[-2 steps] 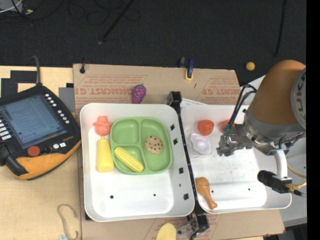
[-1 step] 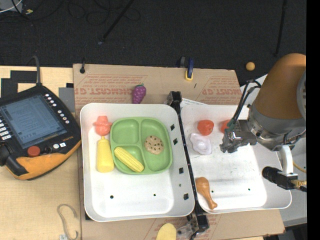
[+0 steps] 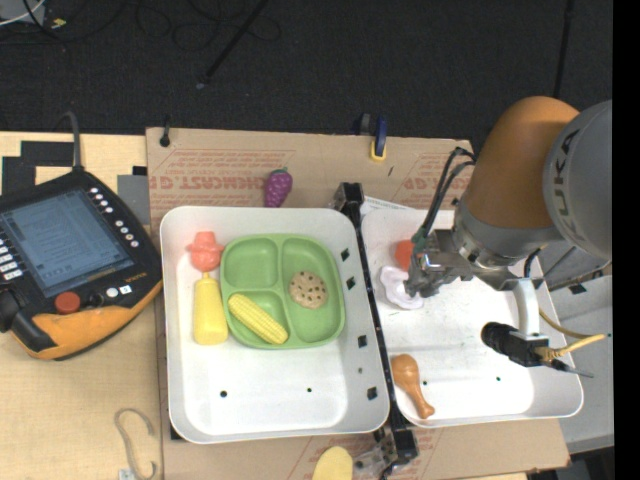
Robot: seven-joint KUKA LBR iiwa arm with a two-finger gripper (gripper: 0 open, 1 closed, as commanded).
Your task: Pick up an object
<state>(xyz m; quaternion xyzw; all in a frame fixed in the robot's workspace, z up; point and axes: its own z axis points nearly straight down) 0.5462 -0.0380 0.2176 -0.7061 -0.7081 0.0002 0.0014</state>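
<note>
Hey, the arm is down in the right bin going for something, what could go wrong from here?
The gripper sits over a white object pressed near the right bin's left wall, with a red object right beside it. It may catch the wall, or nudge the red one instead of lifting either. The white item looks soft and flat, so it might slip out.

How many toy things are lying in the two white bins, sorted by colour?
Yellow: 2, bottle and corn
Green: 1, plate
Pink: 1, toy
Tan: 2, cookie and drumstick
Red-orange: 1, partly hidden piece
White: 1, lump by the gripper
Total: 8
</note>
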